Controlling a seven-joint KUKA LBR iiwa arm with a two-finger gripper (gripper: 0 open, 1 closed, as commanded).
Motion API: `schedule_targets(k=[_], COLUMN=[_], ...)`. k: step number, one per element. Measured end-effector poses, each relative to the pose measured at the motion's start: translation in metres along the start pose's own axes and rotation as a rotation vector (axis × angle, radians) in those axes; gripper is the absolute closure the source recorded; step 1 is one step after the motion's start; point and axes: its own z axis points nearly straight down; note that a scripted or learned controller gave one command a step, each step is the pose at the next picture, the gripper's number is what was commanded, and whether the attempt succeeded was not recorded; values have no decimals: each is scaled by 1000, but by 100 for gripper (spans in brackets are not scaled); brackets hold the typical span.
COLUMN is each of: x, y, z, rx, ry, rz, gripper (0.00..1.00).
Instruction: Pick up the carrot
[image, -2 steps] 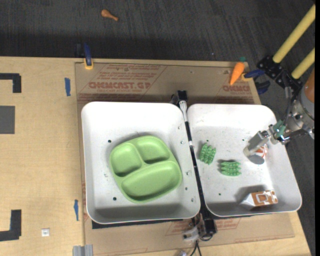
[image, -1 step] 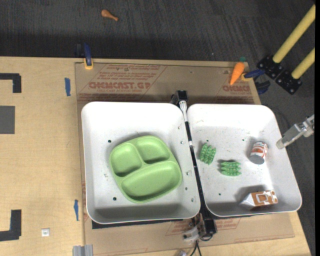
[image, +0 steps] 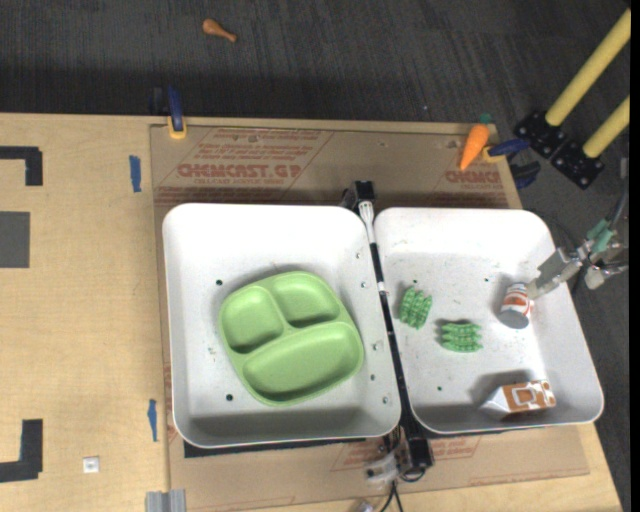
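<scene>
The carrot (image: 473, 147) is small and orange with a green top. It lies on the cardboard sheet just behind the right bin's far right corner, outside both bins. My gripper (image: 556, 270) reaches in low from the right edge, over the right bin's right side. Its tip sits close to a small can (image: 515, 305) with an orange and white label. The gripper is well in front of the carrot and apart from it, and I see nothing held in it.
The right bin (image: 440, 235) holds two green ridged pieces (image: 415, 307) (image: 460, 336) and a small white and orange carton (image: 522, 397). A green divided plate (image: 290, 335) lies in the left bin (image: 200, 260). Yellow poles (image: 592, 68) with black clamps stand at the upper right.
</scene>
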Motion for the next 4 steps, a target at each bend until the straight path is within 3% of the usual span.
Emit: schedule_targets(k=[1,2,3,4], x=[9,42,14,39], y=[0,4,0,4], z=[101,136,213,217], rx=[1,1,2,0], ry=[0,1,1,-1], rz=[220,-181,-54,398], gripper=[0,0,0,0])
